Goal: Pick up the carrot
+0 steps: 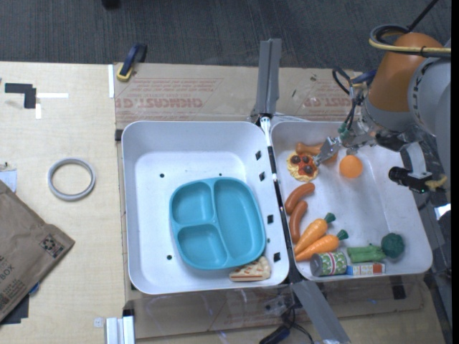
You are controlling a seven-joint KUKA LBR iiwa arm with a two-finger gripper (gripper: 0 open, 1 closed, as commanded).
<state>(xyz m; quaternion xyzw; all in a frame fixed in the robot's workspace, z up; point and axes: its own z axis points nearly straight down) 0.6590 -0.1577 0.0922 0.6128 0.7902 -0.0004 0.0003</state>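
Far left of the end effector [331, 149] the left bin [143, 192] holds a blue divided plate [216, 223], while below it in the right bin [409, 221] lie two sausages [297, 206] and the carrot [310, 233]; its grip I cannot tell.

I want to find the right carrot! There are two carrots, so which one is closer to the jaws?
The upper carrot, beside the sausages, lies closer to the gripper. The other carrot lies below it, touching the can.
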